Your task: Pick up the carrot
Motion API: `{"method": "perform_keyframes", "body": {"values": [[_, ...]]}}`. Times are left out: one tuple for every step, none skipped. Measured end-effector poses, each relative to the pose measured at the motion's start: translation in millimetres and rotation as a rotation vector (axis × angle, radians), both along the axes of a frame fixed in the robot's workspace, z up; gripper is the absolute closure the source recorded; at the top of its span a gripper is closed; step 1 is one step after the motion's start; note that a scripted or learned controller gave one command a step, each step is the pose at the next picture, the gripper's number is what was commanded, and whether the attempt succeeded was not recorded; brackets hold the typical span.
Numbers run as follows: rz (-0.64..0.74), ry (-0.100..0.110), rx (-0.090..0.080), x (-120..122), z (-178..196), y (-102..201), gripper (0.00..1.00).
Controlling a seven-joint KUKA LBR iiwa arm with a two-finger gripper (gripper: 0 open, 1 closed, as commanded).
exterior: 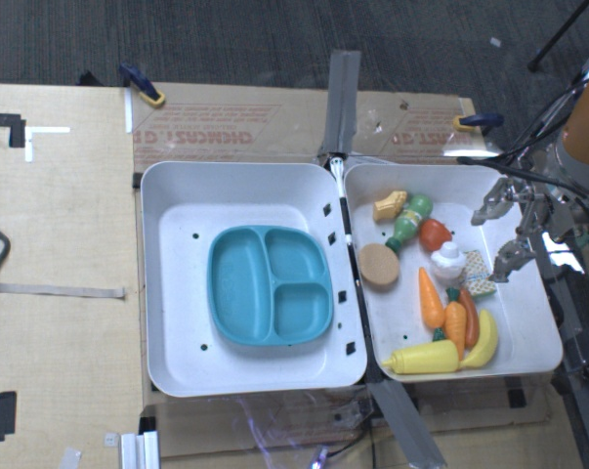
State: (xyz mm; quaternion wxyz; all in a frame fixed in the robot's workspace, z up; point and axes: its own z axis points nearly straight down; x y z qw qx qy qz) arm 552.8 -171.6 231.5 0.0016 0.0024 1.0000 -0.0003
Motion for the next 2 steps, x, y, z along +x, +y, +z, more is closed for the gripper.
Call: {"method": "perform_keyframes", "body": {"values": [[-0.049, -0.001, 0.0, -17, -139, 55, 0.0], [-0.045, -0.007, -0.001, -14, -128, 56, 1.0]]}}
